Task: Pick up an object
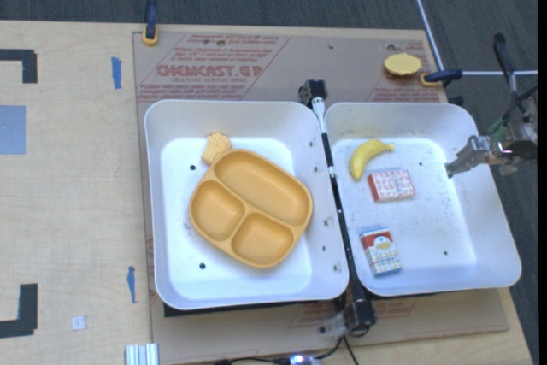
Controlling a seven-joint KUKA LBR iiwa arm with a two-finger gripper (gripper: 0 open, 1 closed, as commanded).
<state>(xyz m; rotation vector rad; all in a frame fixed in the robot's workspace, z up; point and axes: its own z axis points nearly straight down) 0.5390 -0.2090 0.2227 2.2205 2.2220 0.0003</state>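
Note:
The right bin [479, 269] holds three loose things. A yellow banana [367, 156] lies near its back left. Just in front of the banana sits a flat red-and-white patterned box [391, 185], and a small carton with a red top [380, 251] lies toward the front. My gripper [459, 164] reaches in low over that bin's right rim, about level with the banana. It is well to the right of all three objects and touches none of them. Nothing shows in its grasp.
In the left bin [171, 269] a yellow divided plate [249, 207] lies with a small yellow waffle-like piece [215, 147] at its back corner. A black divider [332, 184] runs between the bins. Behind the right bin are a yellow disc [402, 64] and a blue clamp [441, 77].

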